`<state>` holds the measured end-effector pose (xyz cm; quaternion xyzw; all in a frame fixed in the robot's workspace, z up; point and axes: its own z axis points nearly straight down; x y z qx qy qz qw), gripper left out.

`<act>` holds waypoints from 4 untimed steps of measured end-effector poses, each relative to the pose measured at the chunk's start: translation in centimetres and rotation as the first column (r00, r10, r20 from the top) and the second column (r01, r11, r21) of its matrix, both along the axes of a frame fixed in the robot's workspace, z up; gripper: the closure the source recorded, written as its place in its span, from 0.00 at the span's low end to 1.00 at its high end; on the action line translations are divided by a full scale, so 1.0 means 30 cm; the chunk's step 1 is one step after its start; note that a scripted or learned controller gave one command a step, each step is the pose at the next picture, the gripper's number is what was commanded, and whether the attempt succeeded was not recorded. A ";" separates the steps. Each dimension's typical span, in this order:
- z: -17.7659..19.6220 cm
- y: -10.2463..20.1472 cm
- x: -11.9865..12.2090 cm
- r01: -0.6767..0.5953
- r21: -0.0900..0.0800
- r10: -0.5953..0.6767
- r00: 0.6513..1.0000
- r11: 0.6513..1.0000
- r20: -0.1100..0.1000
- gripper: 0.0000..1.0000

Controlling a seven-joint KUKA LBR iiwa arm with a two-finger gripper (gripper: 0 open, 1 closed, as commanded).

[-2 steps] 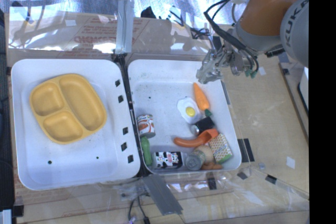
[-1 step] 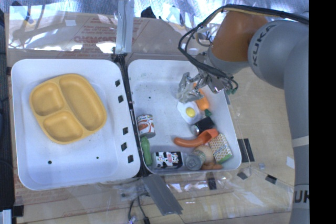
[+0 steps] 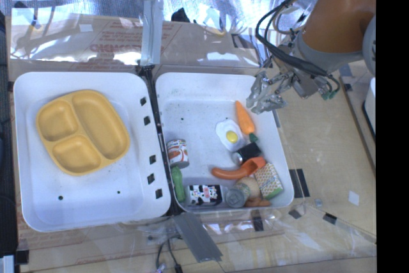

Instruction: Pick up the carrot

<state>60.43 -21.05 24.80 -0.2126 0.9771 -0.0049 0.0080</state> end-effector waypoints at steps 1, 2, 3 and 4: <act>-0.511 0.004 -0.123 0.101 0.009 -0.101 0.995 0.995 -0.024 1.00; -0.214 0.008 0.011 -0.286 0.003 0.286 0.958 0.958 -0.011 1.00; -0.234 0.165 -0.043 -0.187 0.008 0.187 0.982 0.982 -0.017 1.00; -0.145 0.159 -0.267 0.339 0.006 -0.339 0.941 0.941 -0.018 1.00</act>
